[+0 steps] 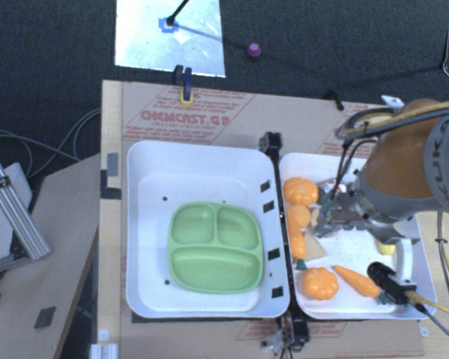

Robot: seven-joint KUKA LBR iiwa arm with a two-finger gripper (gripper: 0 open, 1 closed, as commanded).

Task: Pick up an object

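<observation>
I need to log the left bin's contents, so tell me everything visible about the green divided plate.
The pale green divided plate looks like smooth moulded plastic, roughly rectangular with rounded corners. It has three compartments: two smaller ones toward the far side and one wide one along the near side, all bare. It lies flat and upright on the floor of the left white bin, near its middle, apart from the walls.

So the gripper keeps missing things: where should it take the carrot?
Probably across the thick middle of the carrot, coming straight down. It lies flat in the right bin, tapering to a thin tip, with open floor on both long sides for the fingers.
</observation>
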